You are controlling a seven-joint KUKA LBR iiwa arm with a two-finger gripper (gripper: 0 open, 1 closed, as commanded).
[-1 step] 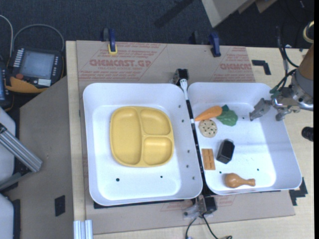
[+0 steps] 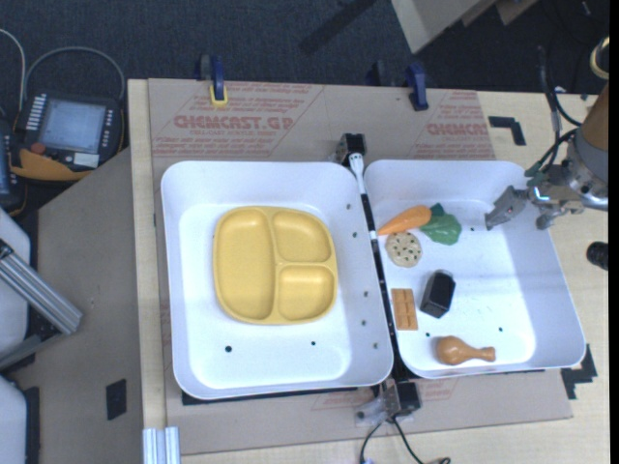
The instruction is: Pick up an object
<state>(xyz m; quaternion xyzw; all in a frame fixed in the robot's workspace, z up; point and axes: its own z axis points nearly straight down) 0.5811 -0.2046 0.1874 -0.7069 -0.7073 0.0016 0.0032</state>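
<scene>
Objects for picking sit in the right shallow white plastic bin (image 2: 542, 288): an orange toy carrot with green top (image 2: 418, 221), a round speckled cookie (image 2: 403, 249), a small black block (image 2: 438, 294), a tan wafer (image 2: 404, 308) and a brown toy drumstick (image 2: 462, 352). I see my grey two-finger gripper (image 2: 523, 211) over the bin's upper right, jaws spread wide, holding nothing, well apart from the carrot. The left white bin (image 2: 184, 259) holds a yellow three-compartment plate (image 2: 275, 264). Both bins rest on a pale wooden tabletop (image 2: 155, 143) above dark carpet (image 2: 193, 17).
</scene>
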